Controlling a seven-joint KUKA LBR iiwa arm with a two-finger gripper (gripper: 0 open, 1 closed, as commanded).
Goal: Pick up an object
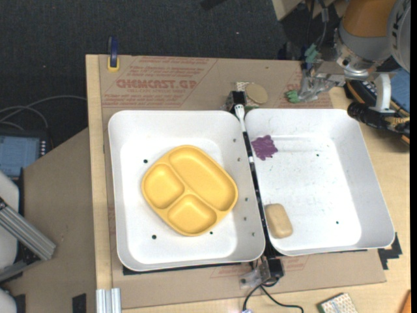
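A yellow plate (189,189) with three compartments lies in the left bin (124,175), near its middle. In the right bin (352,175) a small purple crumpled object (264,147) sits at the far left corner. A tan rounded block (279,220) rests at that bin's near left side. My gripper (311,89) hangs above the bench just beyond the right bin's far rim, well away from all three objects. I see nothing held in it.
Both bins rest on a brown cardboard sheet (169,77). A blue clip (113,52) sits at the sheet's far left corner. A round tan disc (257,94) lies beyond the seam between the bins. The arm's orange band (368,12) is at the top right.
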